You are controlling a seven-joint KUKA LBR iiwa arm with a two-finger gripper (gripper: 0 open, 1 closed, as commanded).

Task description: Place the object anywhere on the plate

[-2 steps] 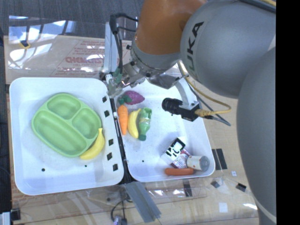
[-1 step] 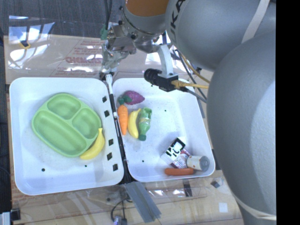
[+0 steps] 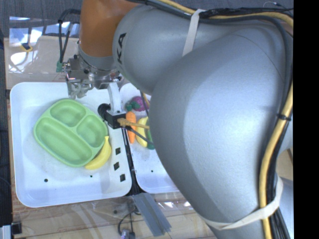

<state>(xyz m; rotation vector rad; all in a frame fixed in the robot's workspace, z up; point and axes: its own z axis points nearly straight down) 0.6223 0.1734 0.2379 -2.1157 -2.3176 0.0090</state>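
Green three-compartment plastic plate (image 3: 70,132) is the landmark: the curved yellow banana (image 3: 101,156) touches its lower-right rim; the gripper (image 3: 78,89) hovers at its upper edge, state indeterminable.

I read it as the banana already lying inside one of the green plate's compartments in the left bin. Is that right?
Not quite. The camera view shows the banana in the left bin, but outside the green plate: it lies on the bin floor, curved against the plate's lower right rim, not inside a compartment.
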